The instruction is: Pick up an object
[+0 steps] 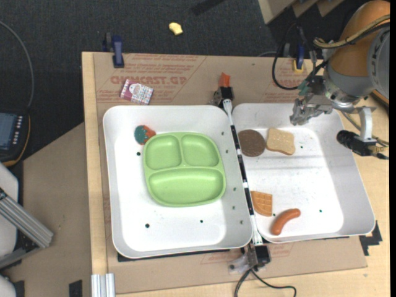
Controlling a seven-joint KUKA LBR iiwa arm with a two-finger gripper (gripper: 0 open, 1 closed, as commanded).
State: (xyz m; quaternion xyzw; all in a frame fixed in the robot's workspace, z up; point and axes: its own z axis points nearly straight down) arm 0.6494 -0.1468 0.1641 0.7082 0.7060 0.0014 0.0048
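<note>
Toast slice, tan, square-cut (281, 142): lies in right-hand shallow white bin (346, 184), touching round brown patty (251, 142). Two-finger metal gripper (303, 111): hovers near bin's far edge, above and right of toast, carrying nothing; finger spacing cannot be told. Progress: nothing lifted; descent, grasp and lift remain.

Both white bins (124, 184) look like smooth, faintly glossy plastic. The green plate (184, 169) at the left bin's centre is matt plastic. Beneath them lies rough brown cardboard (179, 79), printed at twelve o'clock.
</note>
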